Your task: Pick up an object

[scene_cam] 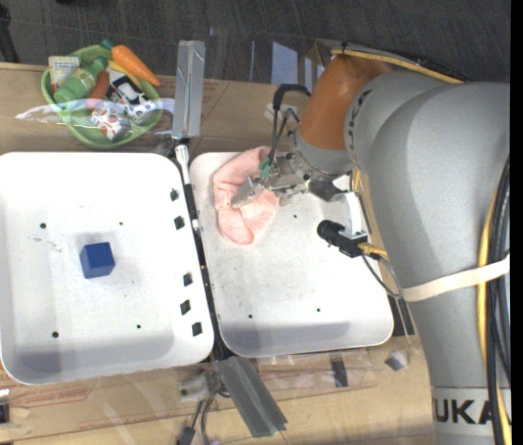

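My claw is down on the pink cloth at the far end of the right bin, though I cannot tell its state, so I judge the grasp under way and the lift not yet made.

Even overhead light whitens both bins (soft shadows only), with focus slightly soft throughout.

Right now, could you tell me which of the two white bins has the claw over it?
The right-hand bin, holding the pink cloth; the claw sits at that cloth. The left bin holds a blue cube.
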Tool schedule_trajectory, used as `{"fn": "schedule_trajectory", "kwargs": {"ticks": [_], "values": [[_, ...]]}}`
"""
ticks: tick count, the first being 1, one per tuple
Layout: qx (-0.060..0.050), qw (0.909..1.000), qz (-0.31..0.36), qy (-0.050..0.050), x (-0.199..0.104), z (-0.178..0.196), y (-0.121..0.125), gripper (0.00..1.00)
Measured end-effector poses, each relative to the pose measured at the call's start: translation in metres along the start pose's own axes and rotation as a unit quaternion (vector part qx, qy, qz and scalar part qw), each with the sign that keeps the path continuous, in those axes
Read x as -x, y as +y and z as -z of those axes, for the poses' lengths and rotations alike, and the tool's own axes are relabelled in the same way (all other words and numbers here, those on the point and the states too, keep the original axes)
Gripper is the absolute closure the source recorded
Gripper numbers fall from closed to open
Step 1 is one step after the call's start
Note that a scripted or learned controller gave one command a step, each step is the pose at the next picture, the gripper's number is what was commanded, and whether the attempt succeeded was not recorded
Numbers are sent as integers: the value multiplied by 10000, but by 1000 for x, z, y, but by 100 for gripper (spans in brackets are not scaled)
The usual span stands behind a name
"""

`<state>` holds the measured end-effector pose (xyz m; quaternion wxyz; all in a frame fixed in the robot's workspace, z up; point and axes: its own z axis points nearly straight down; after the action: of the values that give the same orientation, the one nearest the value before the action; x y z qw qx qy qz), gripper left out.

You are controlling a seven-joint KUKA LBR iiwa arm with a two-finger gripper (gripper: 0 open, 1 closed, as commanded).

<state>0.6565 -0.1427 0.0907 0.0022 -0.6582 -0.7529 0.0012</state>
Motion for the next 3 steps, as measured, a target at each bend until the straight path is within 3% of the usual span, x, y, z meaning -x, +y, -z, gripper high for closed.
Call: {"fn": "schedule_trajectory", "kwargs": {"ticks": [1,3], "values": [[-13,9945,1050,-3,-40,-1,5,0],[-17,9939,1105,-5,-41,-1,5,0]]}}
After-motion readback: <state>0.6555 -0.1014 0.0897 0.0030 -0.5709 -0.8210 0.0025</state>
